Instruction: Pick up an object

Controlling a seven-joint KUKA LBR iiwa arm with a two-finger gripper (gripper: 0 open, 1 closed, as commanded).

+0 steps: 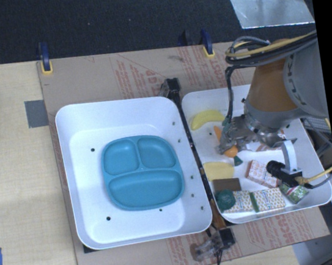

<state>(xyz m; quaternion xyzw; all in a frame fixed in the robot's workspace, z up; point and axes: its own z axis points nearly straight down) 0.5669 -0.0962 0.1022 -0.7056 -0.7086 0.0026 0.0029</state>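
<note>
Over right bin (324,195) clutter, tool (229,142) low beside orange piece (231,150).

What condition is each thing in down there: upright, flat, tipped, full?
Blue three-compartment plastic plate: flat, right side up in the left white bin.
Yellow banana-shaped toy: lying on its side in the right white bin.
Patterned flat carton: lying flat by the front wall.
Gripper: lowered among the items.

two white bins (73,173), one blue divided plate (142,172), one banana (206,118)
</note>
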